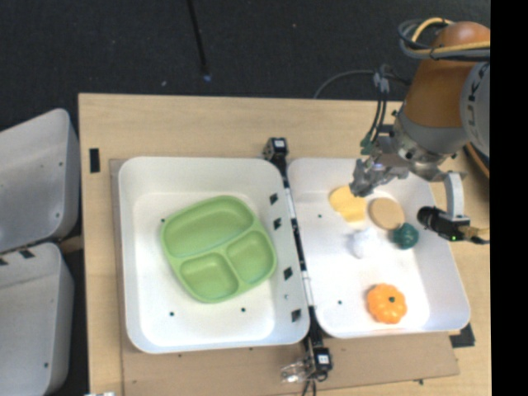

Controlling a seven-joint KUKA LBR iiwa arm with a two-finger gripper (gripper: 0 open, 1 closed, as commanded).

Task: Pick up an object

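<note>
We see open floor across the lower left of the right bin (429, 308), an orange pumpkin (386, 303) near its front, yellow piece (348, 204), tan disc (385, 214), teal ball (404, 237) and small white lump (360, 242) crowding its upper middle, green divided tray (218, 248) taking the left bin's (136, 304) centre.

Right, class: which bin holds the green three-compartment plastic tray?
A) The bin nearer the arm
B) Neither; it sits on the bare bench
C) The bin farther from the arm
C: the green three-compartment plastic tray lies in the white bin farther from the arm.
</note>
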